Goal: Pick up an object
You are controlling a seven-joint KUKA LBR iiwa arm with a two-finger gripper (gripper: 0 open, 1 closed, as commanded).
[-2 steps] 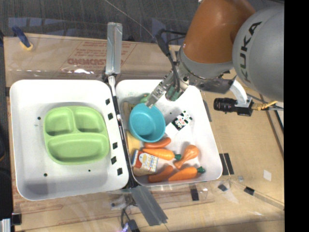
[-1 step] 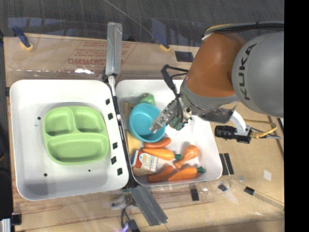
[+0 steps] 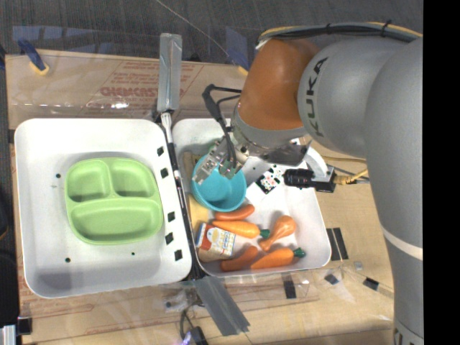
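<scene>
Right bin (image 3: 316, 221): blue cup (image 3: 221, 189) directly beneath claw (image 3: 219, 165).

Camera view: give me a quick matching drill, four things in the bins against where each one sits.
Things:
1. green divided plate
2. blue cup
3. juice carton
4. gripper

Places:
A. front of the right bin, beside the carrots
B. at the blue cup's rim
C. left bin
D. right bin, under the gripper

Pairs: 1-C, 2-D, 3-A, 4-B

Green divided plate (image 3: 113, 200) lies in the white bin (image 3: 32, 192) at frame left; cardboard sheet (image 3: 93, 77) at upper left.
</scene>
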